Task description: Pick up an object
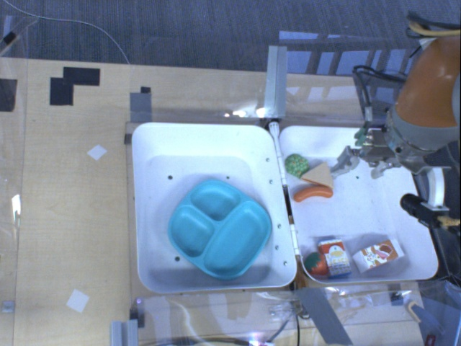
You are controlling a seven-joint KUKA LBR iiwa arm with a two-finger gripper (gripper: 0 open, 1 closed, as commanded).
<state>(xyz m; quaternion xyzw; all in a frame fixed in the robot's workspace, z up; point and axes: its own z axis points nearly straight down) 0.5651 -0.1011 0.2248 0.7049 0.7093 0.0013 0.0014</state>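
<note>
In the right bin (374,207), a green broccoli piece (295,164) lies by the left wall. A tan wedge (318,174) and an orange sausage-shaped piece (313,192) touch it. Along the front edge sit a red round fruit (312,263), a small red carton (334,256) and a white and red carton (378,254). My gripper (364,166) hangs over the bin's upper right part, just right of the tan wedge. Its two grey fingers are spread open, with nothing between them.
The left bin (155,193) holds a blue divided plate (220,227). A metal post (276,81) stands at the back where the two bins meet. The arm's orange band (432,78) and black cabling (425,207) crowd the right bin's right side.
</note>
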